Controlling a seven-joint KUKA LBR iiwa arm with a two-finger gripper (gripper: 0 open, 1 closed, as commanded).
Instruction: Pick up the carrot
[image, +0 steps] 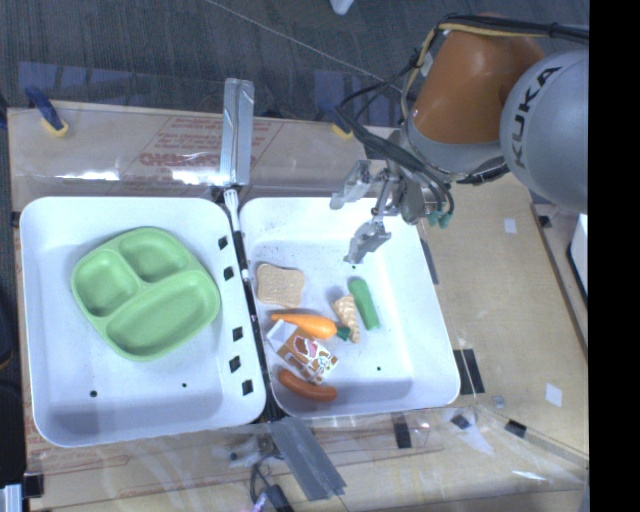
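The arm (520, 110) is leaning in from the right, orange band up top, and the gripper (368, 243) hangs over the far part of the right bin (420, 340). Its fingers (362, 248) point down toward the bin floor with a small gap between them, only slightly parted, and there's nothing between them. It touches none of the food.

The carrot (305, 324) lies on its side near the middle of that same bin, orange with the tip pointing left, well clear of the gripper. Just behind it sits a slice of bread (279, 286). At its right end there's a knobbly yellowish piece (347, 316), and beside that a green cucumber (363, 303), the nearest item to the fingers. In front of the carrot rests a small printed packet (307, 357), then a sausage (307, 387) by the near wall.

Over in the left bin (50, 400), a green divided plate (146, 291) sits alone.
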